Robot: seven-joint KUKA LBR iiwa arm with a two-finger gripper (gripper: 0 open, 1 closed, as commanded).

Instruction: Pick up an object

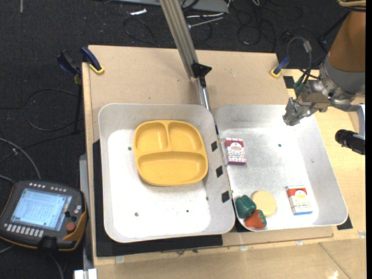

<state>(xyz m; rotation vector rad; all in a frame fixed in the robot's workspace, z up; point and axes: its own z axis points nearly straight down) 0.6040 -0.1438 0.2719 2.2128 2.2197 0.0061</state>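
Grey two-finger gripper [292, 116] hovers at right white bin's [325, 156] far rim; claw state cannot be told. Candidates: small red-and-white carton [235, 151] mid-bin, second red-and-white carton [299, 200] near front. Risk: flat cartons may slip or skid aside when pinched. Label print too small to read.

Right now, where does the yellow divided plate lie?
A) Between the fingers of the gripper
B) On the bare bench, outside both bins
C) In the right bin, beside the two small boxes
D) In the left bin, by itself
D: the yellow divided plate lies flat inside the left bin, while the two small boxes and the toy foods sit in the right bin.
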